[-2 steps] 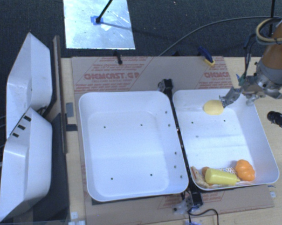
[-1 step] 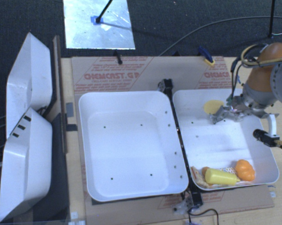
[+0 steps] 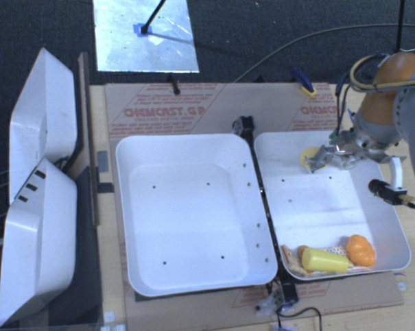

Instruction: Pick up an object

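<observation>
My hand [image 3: 322, 159] is down at the far edge of the right bin [image 3: 312, 212], reaching in from the right side, and it sits right against a small yellow piece [image 3: 308, 155] near the bin's back wall. Whether my hand is clenched on that piece or merely beside it I cannot tell; the metal parts blur together there and the yellow shows mostly to one side of them. I judge that I am low and close like this because that piece lies apart from everything else, so nothing crowds the approach. The other candidates are bunched in the near corner of the same bin: a yellow banana-like object [image 3: 325, 260] lying on its side, an orange ball [image 3: 361, 249] touching its end, and something tan and flat [image 3: 291, 258] tucked against the bin's near wall. They probably slid there because the bin floor dips toward its edges, and packed against the wall they would be harder to close around. The left bin [image 3: 189, 210] lies just beside, the two sharing a dark divider on the counter [image 3: 191, 104]. The lift has not yet happened, as far as I can judge.
</observation>
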`<move>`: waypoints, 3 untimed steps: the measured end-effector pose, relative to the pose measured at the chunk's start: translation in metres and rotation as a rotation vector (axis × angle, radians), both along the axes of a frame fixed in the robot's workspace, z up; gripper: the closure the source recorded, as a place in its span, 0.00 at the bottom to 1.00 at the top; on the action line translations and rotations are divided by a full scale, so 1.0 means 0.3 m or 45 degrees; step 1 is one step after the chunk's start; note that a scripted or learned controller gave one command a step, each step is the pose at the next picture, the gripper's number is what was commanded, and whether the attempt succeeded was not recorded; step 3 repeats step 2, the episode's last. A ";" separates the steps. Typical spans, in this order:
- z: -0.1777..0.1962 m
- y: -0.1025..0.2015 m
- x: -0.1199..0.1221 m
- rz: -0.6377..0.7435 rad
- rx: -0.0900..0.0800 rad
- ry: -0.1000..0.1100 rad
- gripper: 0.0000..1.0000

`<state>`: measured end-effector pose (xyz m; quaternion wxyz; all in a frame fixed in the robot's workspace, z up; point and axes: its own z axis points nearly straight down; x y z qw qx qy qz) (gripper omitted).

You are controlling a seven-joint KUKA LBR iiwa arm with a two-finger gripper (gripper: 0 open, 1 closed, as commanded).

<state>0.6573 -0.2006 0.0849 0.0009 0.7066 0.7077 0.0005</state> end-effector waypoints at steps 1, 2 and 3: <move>0.037 -0.001 0.001 0.000 0.000 -0.002 1.00; 0.035 -0.001 0.000 0.000 0.000 -0.001 0.00; 0.035 -0.001 0.000 0.000 0.000 -0.001 0.00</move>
